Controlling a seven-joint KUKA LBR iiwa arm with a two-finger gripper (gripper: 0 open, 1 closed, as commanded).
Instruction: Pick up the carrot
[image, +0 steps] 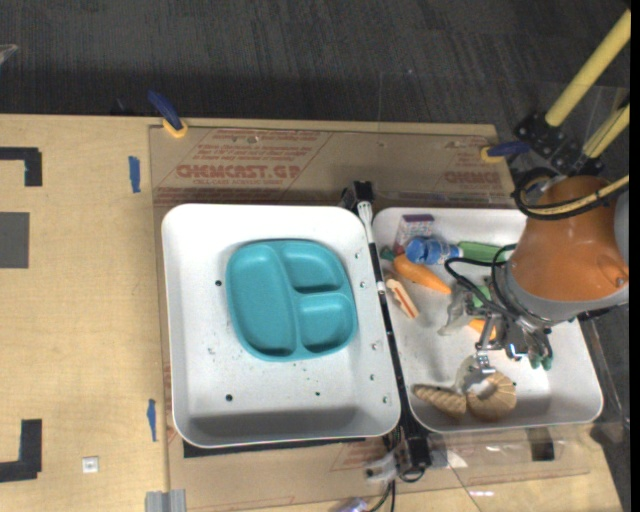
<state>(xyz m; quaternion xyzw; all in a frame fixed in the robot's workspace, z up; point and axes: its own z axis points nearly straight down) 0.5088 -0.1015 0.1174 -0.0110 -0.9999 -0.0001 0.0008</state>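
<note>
Hanging over the right bin (585, 400), the end effector (484, 368) sits low near the bin's front edge; can't tell its grip state. Carrot (424, 276) lies near the bin's left wall, partly hidden by clutter.

Left shallow white plastic bin (190, 300) holds a teal plastic divided plate (292, 297) — three compartments, lying flat near centre. Right shallow white plastic bin (580, 400) holds a blue-and-white item (424, 249) at its far left corner, a green piece (480, 250) just beside it, and tan bread-like pieces (470, 398) near the front wall. Blue clamp with yellow tip (165, 112) — on the cardboard sheet (300, 160) behind the bins.
</note>
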